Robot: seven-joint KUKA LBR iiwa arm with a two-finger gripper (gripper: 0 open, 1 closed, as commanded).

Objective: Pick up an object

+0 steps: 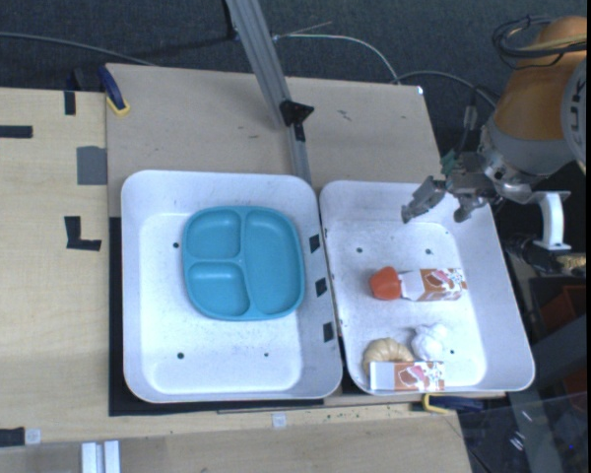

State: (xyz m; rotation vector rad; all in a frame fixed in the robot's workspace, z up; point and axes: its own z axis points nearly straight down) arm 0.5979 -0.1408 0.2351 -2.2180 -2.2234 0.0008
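Note:
My gripper (443, 208) hangs over the far right corner of the right bin (355, 254), its two fingers spread open with nothing between them. Below it in that bin lie a red-orange ball-like item (384, 284) touching a small orange-and-white carton (434, 284). Nearer the front edge sit a tan croissant-shaped piece (387, 350), a white lumpy object (431, 341) and a second flat carton (407, 374). All these things lie well in front of the gripper, apart from it.
The left bin (148, 363) holds a blue divided plate (243, 262). A grey metal pole (266, 62) slants in from the top to the seam between the bins. Cables run along the bench's far edge.

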